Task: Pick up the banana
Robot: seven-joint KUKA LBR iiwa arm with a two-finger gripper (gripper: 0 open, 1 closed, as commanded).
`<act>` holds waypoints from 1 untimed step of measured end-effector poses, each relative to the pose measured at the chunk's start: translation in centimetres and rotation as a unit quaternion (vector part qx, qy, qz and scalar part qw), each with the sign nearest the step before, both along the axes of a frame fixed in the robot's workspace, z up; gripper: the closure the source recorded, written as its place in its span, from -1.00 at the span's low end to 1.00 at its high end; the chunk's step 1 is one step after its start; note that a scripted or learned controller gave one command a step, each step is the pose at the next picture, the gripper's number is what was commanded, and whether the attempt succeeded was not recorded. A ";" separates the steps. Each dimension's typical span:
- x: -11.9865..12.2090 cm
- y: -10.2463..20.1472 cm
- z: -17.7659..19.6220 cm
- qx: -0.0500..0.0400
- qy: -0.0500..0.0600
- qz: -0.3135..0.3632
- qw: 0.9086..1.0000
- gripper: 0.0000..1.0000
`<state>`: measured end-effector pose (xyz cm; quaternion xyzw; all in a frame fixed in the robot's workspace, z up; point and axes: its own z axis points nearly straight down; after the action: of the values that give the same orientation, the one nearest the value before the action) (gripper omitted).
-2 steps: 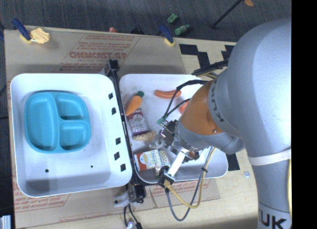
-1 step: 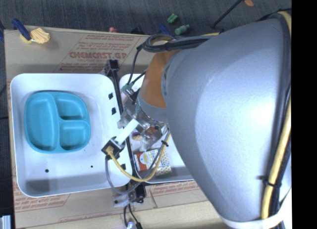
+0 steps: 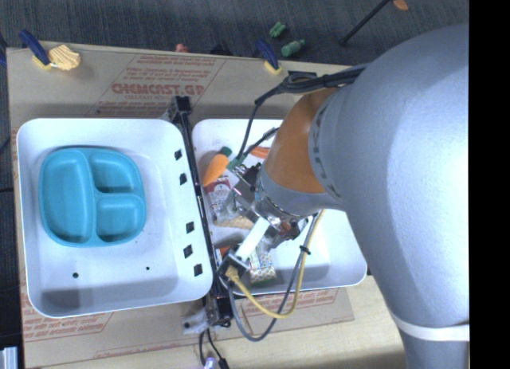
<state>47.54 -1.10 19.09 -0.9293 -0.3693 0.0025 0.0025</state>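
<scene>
While the grey arm (image 3: 414, 168) is reaching in from the right of the frame, its orange band (image 3: 291, 148) is hanging over the right-hand white bin (image 3: 347, 268) and covering much of it; the left-hand white bin (image 3: 32, 280) is sitting just beside it, with a black strip (image 3: 191, 192) running between the two, and is holding a blue compartment tray (image 3: 92, 196) in its upper left part; both bins are resting on a printed cardboard sheet (image 3: 151, 80); the gripper (image 3: 241, 200) is pointing down into the left part of the right-hand bin, amid a clutter of small things, and whether it is spread or closed I cannot tell; which of those small things is the banana I cannot tell either; an orange tapered thing (image 3: 213, 170) is lying at that bin's upper left, just beside the strip; a small patterned packet (image 3: 261, 265) is lying near the bin's lower edge; a blue clamp (image 3: 32, 45) is gripping the cardboard's upper left corner.
</scene>
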 end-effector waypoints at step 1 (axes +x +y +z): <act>0.1 4.7 8.6 -0.001 -0.001 -0.177 0.984 -1.00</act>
<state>47.62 3.65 27.64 -0.9801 -0.1987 0.0019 0.0016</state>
